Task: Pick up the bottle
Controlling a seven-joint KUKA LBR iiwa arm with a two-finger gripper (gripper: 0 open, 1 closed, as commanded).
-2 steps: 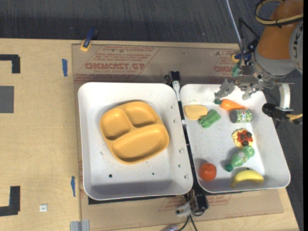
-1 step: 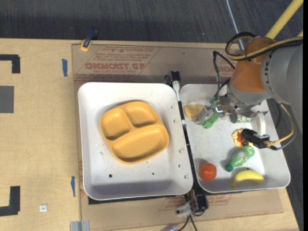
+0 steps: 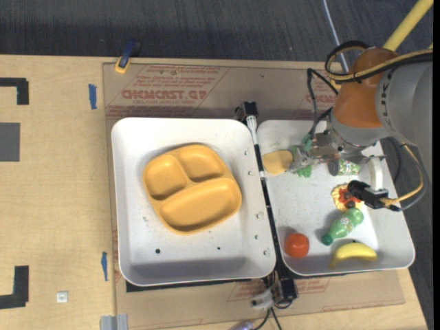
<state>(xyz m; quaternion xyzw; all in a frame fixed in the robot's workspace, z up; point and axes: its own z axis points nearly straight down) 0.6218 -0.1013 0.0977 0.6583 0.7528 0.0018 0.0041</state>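
The green bottle (image 3: 343,225) lies on its side in the right bin (image 3: 395,249), near the front, with its cap pointing down-left. My gripper (image 3: 306,156) hangs over the back half of that bin, up and to the left of the bottle and well apart from it. It sits close to a tan rounded object (image 3: 277,162) and a small green item (image 3: 303,170). The wrist and its fittings hide what lies directly beneath.
A red tomato-like ball (image 3: 297,245) and a yellow banana (image 3: 354,253) lie beside the bottle at the bin's front. A red and yellow toy (image 3: 340,196) sits just behind it. The left bin (image 3: 130,253) holds a yellow divided plate (image 3: 192,186).
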